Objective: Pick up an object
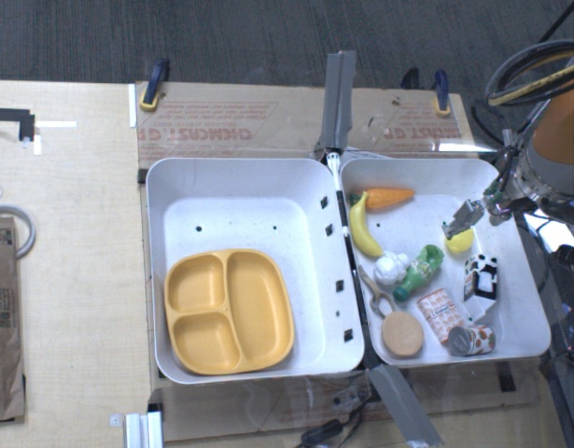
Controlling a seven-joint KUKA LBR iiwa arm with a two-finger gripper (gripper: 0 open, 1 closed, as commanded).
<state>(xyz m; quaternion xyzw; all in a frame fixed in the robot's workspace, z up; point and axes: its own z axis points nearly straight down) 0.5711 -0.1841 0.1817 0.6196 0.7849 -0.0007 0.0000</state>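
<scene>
The right bin (525, 250) holds a banana (364, 228), a carrot (388, 197), a small yellow lemon (461, 242), a green bottle (420, 270), a white lump (391, 269), a tan disc (402, 334), an orange packet (438, 312), a grey can (465, 341) and a black-and-white item (481, 278). My gripper (464, 217) reaches in from the right and hangs just above the lemon, at the bin's upper right. Nothing is seen held in it.
The left bin (175, 194) holds a yellow divided plate (229, 308). A grey divider bar (338, 101) runs between the bins at the back. Cables (529, 73) hang at the far right above the arm.
</scene>
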